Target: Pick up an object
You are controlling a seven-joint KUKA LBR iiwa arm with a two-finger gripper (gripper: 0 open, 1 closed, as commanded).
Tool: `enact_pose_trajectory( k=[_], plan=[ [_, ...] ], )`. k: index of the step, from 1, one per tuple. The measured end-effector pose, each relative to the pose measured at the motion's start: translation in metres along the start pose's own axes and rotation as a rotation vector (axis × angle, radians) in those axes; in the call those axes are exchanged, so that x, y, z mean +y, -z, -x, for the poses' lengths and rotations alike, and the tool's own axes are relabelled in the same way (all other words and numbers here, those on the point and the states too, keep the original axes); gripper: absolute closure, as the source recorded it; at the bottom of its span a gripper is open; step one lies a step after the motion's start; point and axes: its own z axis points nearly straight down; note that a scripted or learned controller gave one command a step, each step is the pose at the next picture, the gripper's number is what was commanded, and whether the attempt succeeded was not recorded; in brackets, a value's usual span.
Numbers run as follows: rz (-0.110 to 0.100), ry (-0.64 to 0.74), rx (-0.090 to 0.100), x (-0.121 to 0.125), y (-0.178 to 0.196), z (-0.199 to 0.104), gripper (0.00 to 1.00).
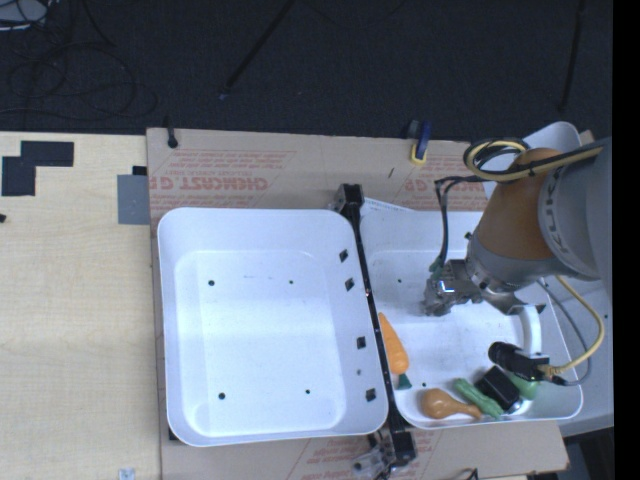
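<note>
Toys crowd the right bin's (pixel 455 268) near corner; our gripper (pixel 438 296) hangs apart, grip state unreadable, so descending risks grabbing nothing.

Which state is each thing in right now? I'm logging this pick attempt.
Orange plastic carrot: lying in the right bin against the divider, not gripped.
Tan pear-shaped toy: lying at the near rim.
Green plastic piece: lying beside it.
Black block: resting on the green piece.
End effector: low over the right white bin.
</note>
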Motion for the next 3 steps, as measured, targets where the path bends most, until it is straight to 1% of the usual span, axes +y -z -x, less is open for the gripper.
enact_pose_trajectory(
  k=[2,3],
  plan=[
    [-0.004,-0.007,0.001,-0.001,0.018,0.003,1.0],
    [0.015,0.006,-0.002,-0.024,0.172,-0.038,1.0]
  ],
)
